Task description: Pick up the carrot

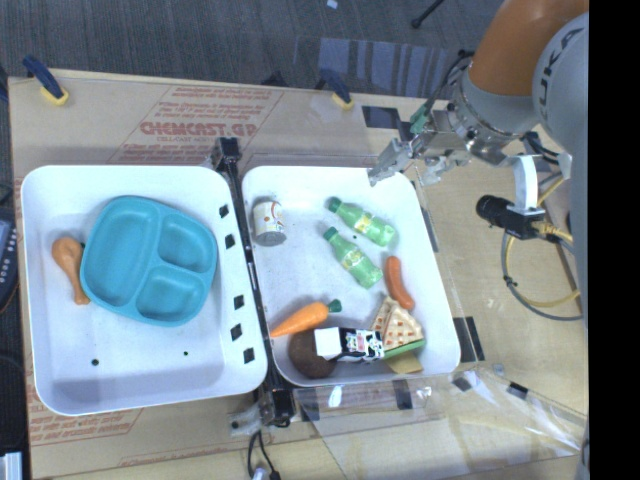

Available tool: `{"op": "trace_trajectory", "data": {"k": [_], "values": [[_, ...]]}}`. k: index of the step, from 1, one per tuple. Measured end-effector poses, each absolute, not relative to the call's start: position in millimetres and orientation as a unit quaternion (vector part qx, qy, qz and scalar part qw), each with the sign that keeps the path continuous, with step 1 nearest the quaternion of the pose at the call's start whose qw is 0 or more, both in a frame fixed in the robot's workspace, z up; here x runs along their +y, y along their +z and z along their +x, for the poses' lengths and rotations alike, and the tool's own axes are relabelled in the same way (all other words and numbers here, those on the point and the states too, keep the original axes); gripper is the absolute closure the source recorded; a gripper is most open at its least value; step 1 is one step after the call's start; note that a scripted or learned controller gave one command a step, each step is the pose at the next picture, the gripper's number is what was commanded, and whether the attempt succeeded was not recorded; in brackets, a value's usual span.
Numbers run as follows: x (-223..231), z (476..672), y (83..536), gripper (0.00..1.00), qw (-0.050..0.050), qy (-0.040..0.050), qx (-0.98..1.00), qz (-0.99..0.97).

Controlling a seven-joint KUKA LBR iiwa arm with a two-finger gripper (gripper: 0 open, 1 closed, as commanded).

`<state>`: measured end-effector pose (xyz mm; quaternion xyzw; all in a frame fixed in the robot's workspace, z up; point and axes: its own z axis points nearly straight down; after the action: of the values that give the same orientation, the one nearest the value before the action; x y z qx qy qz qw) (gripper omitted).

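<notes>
The carrot (300, 319) is orange with a small green top. It lies tilted on the floor of the right bin (300, 183), near that bin's front left. My gripper (402, 171) hovers over the bin's far right corner, well away from the carrot. It is open and there is nothing between its fingers.
Around the carrot are a brown round item (303, 358), a black-and-white carton (350, 343) and a pizza slice (398, 326). A can (267, 220), two green bottles (362, 222) (352, 256) and a sausage (399, 282) lie farther back. The left bin (60, 368) holds a blue divided plate (150, 258) and a drumstick (70, 265).
</notes>
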<state>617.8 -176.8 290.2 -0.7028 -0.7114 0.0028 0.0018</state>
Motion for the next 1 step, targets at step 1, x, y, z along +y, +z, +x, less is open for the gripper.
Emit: {"op": "trace_trajectory", "data": {"k": [1], "values": [[-144.1, 586.0, 143.7, 0.0, 0.008, 0.0067, -0.759, -0.651]]}}
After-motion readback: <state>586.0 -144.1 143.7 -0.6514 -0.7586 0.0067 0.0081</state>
